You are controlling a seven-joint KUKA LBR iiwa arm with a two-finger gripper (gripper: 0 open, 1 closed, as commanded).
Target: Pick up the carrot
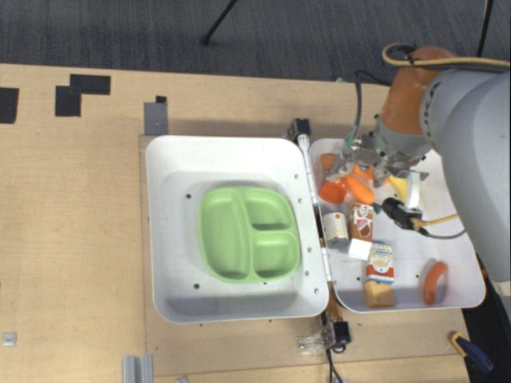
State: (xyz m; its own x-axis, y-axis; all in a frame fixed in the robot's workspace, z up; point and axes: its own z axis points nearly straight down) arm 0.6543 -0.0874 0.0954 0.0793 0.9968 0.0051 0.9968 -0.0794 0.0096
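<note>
Position of the target: the orange, tapered plastic carrot (358, 187) lies in the right-hand shallow white bin (463, 294), in that bin's upper left part, close to the wall shared with the left-hand white bin (160, 214). The grey arm's gripper (366, 171) hangs directly over it, so the carrot sits just below and slightly towards the near side of the gripper; the offset is small. The long axis of the carrot appears to run at a slant from upper left to lower right in the camera view. A second orange lump (331, 191) sits just beside its left end, and it cannot be told whether the two are separate items. Whether the gripper is apart or together cannot be told, because the wrist hides it from above; nothing is visibly held. Judgement: the coming move calls for a short descent with the closing direction set across the slanted axis. Risk: the small cylindrical can (335, 228) and the red-labelled bottle (363, 223) stand near the carrot's near side and may be nudged. The green divided plate (247, 234) in the left bin is well apart.
</note>
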